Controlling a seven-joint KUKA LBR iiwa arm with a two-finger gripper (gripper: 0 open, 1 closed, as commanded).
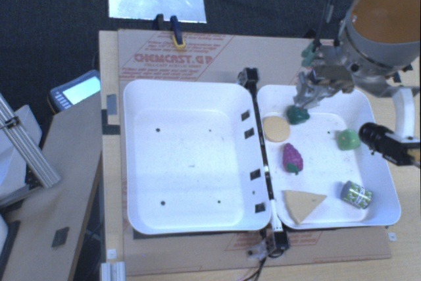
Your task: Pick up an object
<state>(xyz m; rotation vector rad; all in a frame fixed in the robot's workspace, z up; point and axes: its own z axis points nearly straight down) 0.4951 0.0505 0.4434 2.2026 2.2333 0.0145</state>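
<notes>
I take the dark green object (298, 116) as the target; it sits in the upper part of the right bin (388, 207), right of centre frame. My end effector (308, 99) is directly over it, touching or nearly so, but I cannot tell whether it is spread or pinching. My worry: the piece looks small and rounded, so it may squirt sideways or slip free on lifting. The tan round disc (276, 129) lies just beside it and could get nudged. Lower down lie a purple fruit-like object (293, 158), a tan wedge (302, 204), a light green lump (347, 139) and a small can (356, 195).
</notes>
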